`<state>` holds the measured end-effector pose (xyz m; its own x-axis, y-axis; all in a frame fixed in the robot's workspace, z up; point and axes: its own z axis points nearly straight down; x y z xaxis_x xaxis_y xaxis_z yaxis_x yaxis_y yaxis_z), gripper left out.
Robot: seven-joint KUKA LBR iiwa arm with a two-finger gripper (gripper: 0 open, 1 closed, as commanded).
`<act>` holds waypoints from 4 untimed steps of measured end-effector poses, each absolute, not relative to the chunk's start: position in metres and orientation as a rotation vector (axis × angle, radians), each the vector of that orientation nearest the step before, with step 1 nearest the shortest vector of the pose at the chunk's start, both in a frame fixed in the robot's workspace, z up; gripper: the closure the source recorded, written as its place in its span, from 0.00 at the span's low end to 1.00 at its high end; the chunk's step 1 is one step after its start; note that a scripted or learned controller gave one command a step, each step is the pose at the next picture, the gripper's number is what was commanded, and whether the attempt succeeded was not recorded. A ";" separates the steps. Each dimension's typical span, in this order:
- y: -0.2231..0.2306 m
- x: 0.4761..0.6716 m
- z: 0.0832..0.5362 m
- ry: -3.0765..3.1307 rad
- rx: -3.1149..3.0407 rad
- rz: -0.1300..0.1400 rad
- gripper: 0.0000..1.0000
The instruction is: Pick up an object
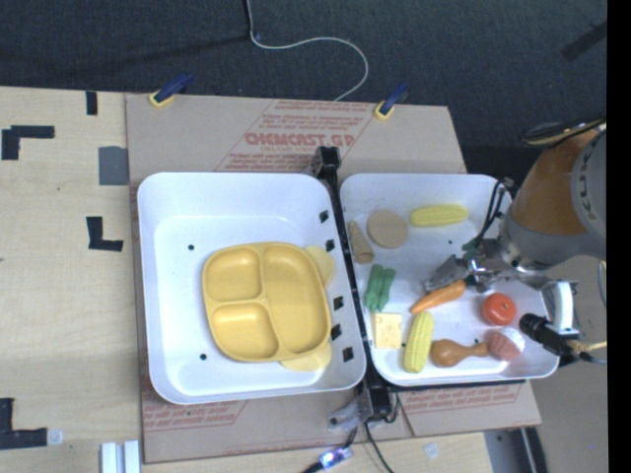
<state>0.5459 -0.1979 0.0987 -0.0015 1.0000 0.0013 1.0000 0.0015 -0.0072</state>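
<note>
The right bin (473, 187) holds several toy foods. An orange carrot (437, 297) lies near its middle, and my gripper (465, 270) hangs low just above the carrot's right end, reaching in from the right. A red tomato (500, 309) sits just right of the carrot and below the gripper. An ear of yellow corn (439, 215) lies at the bin's back, with a tan round cookie (387, 230) to its left. I see nothing clearly held.
A green vegetable (379, 287), a cheese slice (388, 330), a second corn (419, 340), a drumstick (461, 351) and a pink piece (509, 343) fill the right bin's front. The left bin (168, 215) holds a yellow divided plate (264, 299).
</note>
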 end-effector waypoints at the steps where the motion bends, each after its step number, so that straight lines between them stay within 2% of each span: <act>1: -0.197 0.546 0.084 -2.224 -2.219 0.003 0.00; 2: -0.198 0.547 0.096 -2.226 -2.222 0.002 1.00; 3: -0.197 0.554 0.140 -2.225 -2.221 -0.002 1.00; 4: -0.198 0.554 0.203 -2.227 -2.223 -0.003 1.00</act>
<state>0.5540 -0.1984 0.2034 -0.0018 1.0000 -0.0018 1.0000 0.0018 0.0046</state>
